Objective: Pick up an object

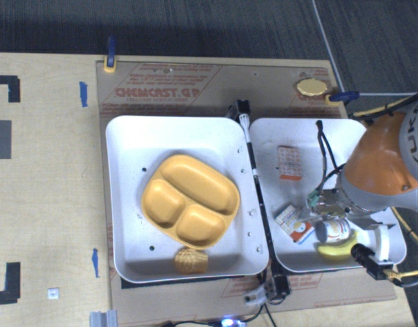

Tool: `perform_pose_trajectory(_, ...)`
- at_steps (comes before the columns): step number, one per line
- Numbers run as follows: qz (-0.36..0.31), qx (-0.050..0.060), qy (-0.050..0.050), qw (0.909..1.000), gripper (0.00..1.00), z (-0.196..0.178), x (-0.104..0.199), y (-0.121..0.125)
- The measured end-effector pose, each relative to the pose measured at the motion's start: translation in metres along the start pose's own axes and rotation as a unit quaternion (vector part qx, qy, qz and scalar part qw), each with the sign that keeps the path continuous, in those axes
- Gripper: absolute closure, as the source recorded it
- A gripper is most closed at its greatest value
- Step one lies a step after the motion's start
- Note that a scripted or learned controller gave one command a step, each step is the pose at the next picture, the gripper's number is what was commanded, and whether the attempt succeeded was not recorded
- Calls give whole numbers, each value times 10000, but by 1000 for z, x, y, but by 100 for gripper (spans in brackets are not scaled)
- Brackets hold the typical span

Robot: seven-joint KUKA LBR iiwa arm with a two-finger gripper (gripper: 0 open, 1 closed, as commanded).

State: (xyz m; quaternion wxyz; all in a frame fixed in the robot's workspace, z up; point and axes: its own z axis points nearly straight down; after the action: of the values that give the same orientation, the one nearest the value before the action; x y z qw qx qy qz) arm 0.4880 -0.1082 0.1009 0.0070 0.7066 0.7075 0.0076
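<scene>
My gripper (323, 208) hangs low over the front of the right bin (277, 138), reaching in from the right. Directly beside it lie a white and red packet (294, 225), a small round silvery can (335, 230) and a yellow banana (334, 251). It stands just above the can and packet; whether it touches either is hidden by the wrist. A small card with red print (289, 163) lies further back in the same bin.
The left bin (123, 182) holds a large yellow divided plate (189, 199) and a small tan ribbed object (191, 259) at its front wall. A tan disc (311, 87) rests on the cardboard behind the right bin.
</scene>
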Motion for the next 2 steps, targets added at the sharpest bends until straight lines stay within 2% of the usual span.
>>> perform_pose_trajectory(1, -4, 93, 1, 10000, 100, -84, 117, 10)
perform_pose_trajectory(2, 2, 93, -2, 10000, 0, -84, 116, 10)
